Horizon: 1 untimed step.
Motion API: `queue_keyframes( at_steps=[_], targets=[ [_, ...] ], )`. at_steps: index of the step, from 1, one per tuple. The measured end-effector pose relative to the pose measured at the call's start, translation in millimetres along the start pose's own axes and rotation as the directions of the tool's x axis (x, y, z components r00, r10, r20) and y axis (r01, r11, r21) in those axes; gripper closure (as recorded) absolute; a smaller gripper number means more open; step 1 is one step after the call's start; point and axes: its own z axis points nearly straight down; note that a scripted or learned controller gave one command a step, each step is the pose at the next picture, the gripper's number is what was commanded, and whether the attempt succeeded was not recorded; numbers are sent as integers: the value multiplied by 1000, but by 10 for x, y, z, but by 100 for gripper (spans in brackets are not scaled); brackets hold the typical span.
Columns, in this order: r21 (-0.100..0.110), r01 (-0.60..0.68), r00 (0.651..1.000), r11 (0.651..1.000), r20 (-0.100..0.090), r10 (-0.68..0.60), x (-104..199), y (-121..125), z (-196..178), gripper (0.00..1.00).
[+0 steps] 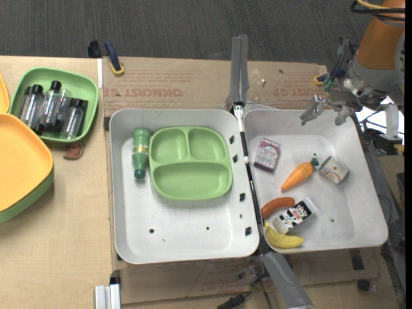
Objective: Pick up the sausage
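Scanning from the left, you pass the green divided plastic plate (pixel 190 161) in the left white bin (pixel 129 224) before you reach the short reddish-orange sausage (pixel 277 205), lying low in the right white bin (pixel 367 224) near its left wall. Its long axis tilts slightly up to the right, and it touches the small black-and-white carton (pixel 294 215). Your end effector (pixel 329 107) hovers above that bin's far rim, fingers spread and holding nothing, so the sausage lies down and leftward, well apart.
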Motion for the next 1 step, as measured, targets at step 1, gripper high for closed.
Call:
queue_keyframes(
  at_steps=[1],
  targets=[
    [1,-30,1000,1000,0,30,-454,-681,458,0]
  ],
)
